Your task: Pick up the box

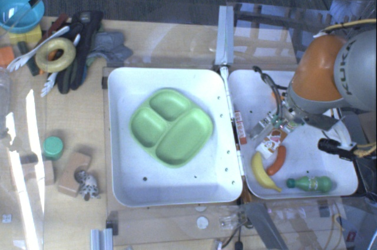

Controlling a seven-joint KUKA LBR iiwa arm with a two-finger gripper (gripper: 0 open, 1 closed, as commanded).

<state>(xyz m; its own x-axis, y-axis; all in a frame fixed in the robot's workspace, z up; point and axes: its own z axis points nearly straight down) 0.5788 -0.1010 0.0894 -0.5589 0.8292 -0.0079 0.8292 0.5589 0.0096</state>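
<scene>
A small white and red box (272, 144) lies in the right bin (250, 89), near its middle. It touches the top ends of a yellow banana (263, 171) and a red sausage (277, 160). My gripper (275, 124) hangs low over the bin, just above and behind the box, under the orange band of the arm (318, 75). The wrist hides the box's far end.
A green bottle (310, 184) lies along the right bin's front wall. The left bin (123, 184) holds a green divided plate (171, 126). Loose clutter sits on the bench at the left, including a blue bowl (20, 9) and a yellow ring (56, 54).
</scene>
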